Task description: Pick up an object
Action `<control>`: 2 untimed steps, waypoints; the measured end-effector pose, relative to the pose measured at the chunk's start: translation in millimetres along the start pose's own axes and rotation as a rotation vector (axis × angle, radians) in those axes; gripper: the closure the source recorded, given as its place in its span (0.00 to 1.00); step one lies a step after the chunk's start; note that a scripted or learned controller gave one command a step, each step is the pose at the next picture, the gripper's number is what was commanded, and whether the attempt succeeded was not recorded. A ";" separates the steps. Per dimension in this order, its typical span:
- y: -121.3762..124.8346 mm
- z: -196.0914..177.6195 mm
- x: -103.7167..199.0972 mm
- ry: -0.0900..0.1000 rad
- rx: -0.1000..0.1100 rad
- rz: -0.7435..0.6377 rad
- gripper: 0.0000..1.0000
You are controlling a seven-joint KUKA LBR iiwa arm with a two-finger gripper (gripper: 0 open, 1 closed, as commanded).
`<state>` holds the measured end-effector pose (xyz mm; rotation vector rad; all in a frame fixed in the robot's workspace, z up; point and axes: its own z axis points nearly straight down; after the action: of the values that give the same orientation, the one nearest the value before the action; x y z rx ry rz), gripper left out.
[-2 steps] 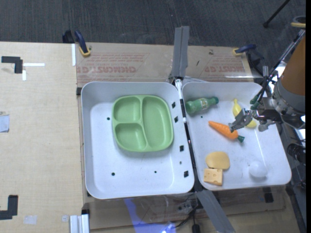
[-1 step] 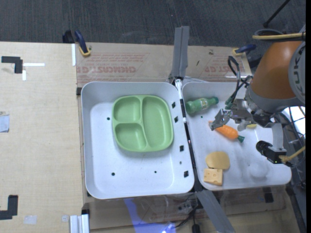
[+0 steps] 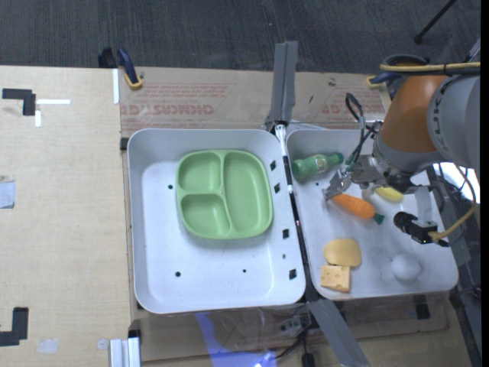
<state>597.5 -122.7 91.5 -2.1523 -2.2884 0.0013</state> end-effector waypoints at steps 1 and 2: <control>-0.5 -8.9 -2.2 -0.001 0.001 0.005 1.00; -9.4 -0.2 -52.1 -0.001 -0.001 0.020 1.00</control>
<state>591.3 -175.3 91.7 -2.1763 -2.2670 0.0010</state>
